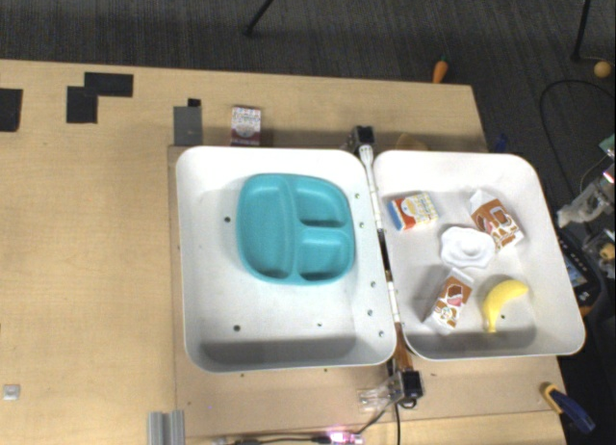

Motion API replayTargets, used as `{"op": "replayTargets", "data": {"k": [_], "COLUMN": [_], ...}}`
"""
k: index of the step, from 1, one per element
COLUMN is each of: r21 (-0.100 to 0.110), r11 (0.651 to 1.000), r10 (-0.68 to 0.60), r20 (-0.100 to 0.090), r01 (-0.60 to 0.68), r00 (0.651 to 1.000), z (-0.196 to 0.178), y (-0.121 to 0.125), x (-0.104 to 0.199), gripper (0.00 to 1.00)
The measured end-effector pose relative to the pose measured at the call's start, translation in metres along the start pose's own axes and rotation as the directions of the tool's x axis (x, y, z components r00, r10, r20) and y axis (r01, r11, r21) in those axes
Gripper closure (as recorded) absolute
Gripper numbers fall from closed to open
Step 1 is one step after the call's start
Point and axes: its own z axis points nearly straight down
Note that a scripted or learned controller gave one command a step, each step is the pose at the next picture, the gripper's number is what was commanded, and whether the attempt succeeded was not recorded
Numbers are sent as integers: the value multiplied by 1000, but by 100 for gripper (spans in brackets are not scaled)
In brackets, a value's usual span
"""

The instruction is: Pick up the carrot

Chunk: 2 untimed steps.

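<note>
Left white bin (204,270) on the tabletop (87,260), holding a teal divided plate (289,228) near its middle. Right white bin (541,270) just beside it, holding a red-and-white carton (412,210) at the far left, two brown-and-white cartons (497,222) (450,301) at far right and near middle, a white crumpled item (467,246) between them, and a yellow banana (502,301) near the front wall. Small orange object (440,70) at the tabletop's far edge, well apart from both bins, too small to tell whether carrot or not.
</note>
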Motion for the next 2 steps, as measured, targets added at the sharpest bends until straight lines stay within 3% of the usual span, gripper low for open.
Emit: {"op": "replayTargets", "data": {"k": [2], "r21": [-1], "r11": [1000], "r10": [-1], "r20": [-1], "r01": [1], "r00": [1000], "z": [-1], "y": [0], "x": [0], "gripper": [0]}}
